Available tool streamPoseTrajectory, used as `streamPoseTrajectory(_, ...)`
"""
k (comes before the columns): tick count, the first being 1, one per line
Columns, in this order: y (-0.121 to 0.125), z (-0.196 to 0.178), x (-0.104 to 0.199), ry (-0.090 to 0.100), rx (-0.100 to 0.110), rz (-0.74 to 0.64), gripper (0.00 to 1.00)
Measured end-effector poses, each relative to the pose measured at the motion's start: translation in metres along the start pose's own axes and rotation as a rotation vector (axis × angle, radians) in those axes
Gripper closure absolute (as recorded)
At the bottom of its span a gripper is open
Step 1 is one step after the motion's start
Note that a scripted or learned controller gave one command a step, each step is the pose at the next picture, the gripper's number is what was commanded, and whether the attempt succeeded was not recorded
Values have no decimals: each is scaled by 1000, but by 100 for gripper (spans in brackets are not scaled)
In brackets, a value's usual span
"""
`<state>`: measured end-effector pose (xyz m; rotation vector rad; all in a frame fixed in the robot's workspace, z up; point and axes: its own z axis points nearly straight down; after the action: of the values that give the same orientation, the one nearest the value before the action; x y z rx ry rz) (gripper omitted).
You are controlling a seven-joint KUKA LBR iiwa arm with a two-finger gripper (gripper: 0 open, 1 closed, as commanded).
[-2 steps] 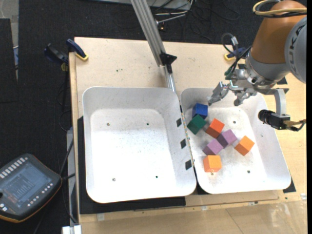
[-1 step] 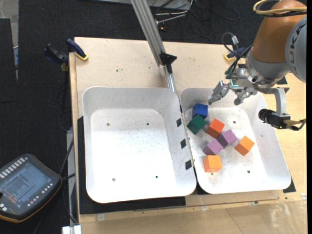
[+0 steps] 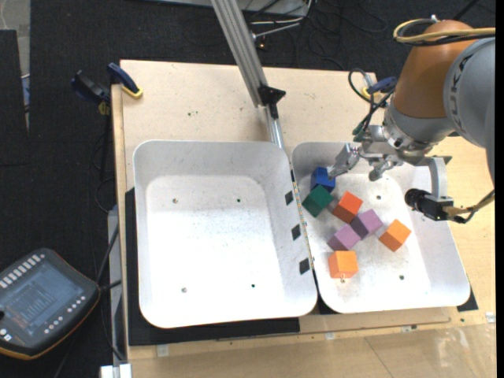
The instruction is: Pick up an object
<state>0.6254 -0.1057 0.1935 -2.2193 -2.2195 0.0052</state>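
Blue cube [image 3: 321,177] tight against green cube [image 3: 316,201] at frame centre-right; gripper [image 3: 361,164] spread open, unladen above: risk of nudging both, pinching neither.

The grey arm [image 3: 465,69] reaches in from the right, its orange band [image 3: 429,65] sitting just above the wrist. The wrist bends down and to the left. The gripper [image 3: 361,164] hangs below it with two fingers spread apart, one finger [image 3: 343,162] out to the left and the other closer to the wrist. Nothing sits between them.
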Motion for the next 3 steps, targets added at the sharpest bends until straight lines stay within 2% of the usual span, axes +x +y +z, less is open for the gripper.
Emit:
streamPoseTrajectory(1,-10,51,-2,0,1,1,0)
streamPoseTrajectory(2,-4,74,-3,-4,-25,-2,0)
streamPoseTrajectory(3,-2,64,-3,-3,-31,0,100)
